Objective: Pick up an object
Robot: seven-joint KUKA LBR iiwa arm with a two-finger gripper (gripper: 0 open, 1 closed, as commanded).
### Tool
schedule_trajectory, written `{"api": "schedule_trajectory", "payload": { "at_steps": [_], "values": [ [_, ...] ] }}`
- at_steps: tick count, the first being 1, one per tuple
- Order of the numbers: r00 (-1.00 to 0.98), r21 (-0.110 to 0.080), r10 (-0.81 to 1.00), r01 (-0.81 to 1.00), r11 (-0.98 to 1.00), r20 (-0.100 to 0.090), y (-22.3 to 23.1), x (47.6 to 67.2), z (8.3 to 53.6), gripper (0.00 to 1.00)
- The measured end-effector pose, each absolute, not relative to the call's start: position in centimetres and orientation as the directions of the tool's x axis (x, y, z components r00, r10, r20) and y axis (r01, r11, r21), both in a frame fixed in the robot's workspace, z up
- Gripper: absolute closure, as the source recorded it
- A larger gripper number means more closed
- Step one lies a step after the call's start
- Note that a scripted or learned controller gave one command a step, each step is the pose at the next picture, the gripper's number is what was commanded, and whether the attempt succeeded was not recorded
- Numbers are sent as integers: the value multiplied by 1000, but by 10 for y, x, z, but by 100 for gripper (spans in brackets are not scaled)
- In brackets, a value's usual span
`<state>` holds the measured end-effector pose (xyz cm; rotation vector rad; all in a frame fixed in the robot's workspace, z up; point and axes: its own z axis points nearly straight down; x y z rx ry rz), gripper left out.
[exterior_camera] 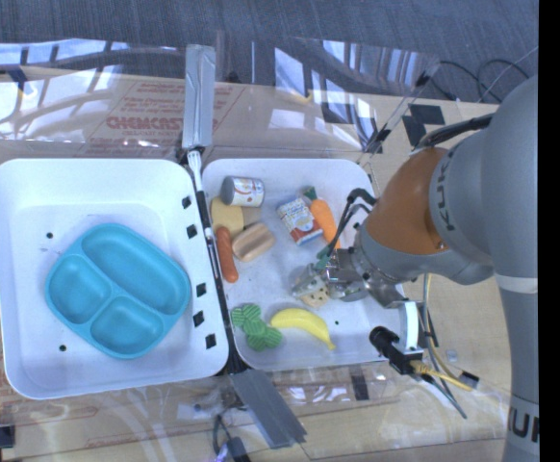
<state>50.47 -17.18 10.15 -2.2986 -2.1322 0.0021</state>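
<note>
Objects for picking are lying loose in the right bin (381, 354), a shallow white tray with rounded corners: a small can (244, 192) with a pale label and red band is lying on its side at the top, a printed carton (299, 218) is tilting beside a slim orange carrot (324, 218), a tan bread-like roll (252, 243) is resting against a smooth red-orange sausage (226, 255), with a pale yellow wedge (227, 216) just above them. A knobbly green cluster (253, 324) (leafy or grape-like, hard to tell) is sitting at the lower left, touching the tip of a glossy curved yellow banana (304, 325). The gripper (320, 282) is reaching in from the right and hanging low over the middle of this bin, just above the banana and below the carton and carrot; a small pale item is showing at its tip, too blurred to name, and whether the claw is apart or together cannot be told. The grey arm (492, 162), with its orange band (405, 210), is covering the bin's right rim. The left bin (11, 258) is holding a moulded blue three-compartment plate (118, 289), well apart from the claw. Both bins are sitting on a brown bench (126, 118) under glare-streaked clear plastic, with dark ribbed floor (116, 3) beyond.
</note>
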Motion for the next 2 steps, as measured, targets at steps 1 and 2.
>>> {"api": "schedule_trajectory", "payload": {
  "at_steps": [1, 2],
  "values": [
    [46, 0, 999, 999, -46, 1, -129, 532, 166, 100],
    [5, 0, 1000, 1000, -5, 1, -103, 579, 221, 100]
  ]
}}
